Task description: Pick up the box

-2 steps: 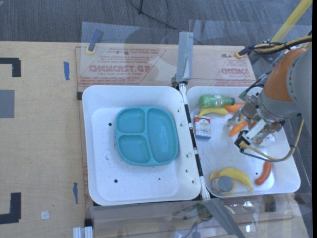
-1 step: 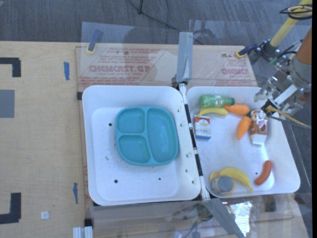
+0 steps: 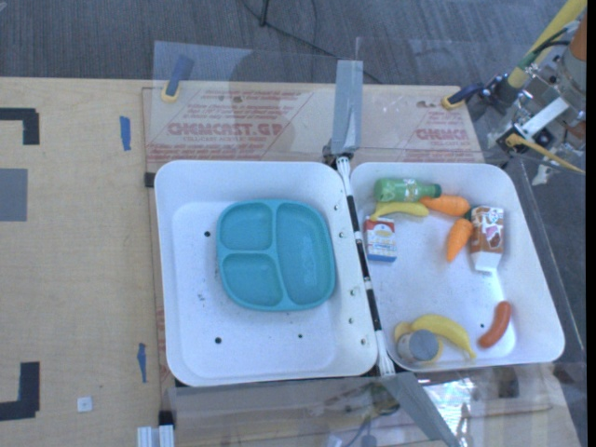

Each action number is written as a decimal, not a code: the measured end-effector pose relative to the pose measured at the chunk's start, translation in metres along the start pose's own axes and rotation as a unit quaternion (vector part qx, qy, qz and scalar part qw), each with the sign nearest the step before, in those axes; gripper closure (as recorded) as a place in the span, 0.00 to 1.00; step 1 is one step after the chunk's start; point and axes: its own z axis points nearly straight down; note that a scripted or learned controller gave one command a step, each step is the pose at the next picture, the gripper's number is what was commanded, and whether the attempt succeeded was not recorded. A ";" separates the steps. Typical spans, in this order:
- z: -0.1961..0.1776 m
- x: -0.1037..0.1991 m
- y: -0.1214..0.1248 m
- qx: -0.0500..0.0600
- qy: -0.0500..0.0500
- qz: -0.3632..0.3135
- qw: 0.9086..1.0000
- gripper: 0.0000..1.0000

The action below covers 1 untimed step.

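Observation:
The box (image 3: 381,239) is a small white carton with red and blue print. It lies flat in the right bin (image 3: 531,250), close to that bin's left wall and just below a small yellow banana (image 3: 400,210). My gripper (image 3: 537,127) hangs at the view's upper right, outside the bin's far right corner and well away from the box. Cables and fittings crowd around it.
A green bottle (image 3: 405,190), two carrots (image 3: 447,205) (image 3: 457,238), a brown-and-white packet (image 3: 487,236), a sausage (image 3: 496,324), a larger banana (image 3: 447,331) and a grey can (image 3: 421,345) share the right bin. A teal divided plate (image 3: 277,254) lies in the left bin (image 3: 182,277).

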 end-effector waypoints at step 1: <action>0.168 0.016 -0.062 0.005 -0.004 0.060 0.998 0.00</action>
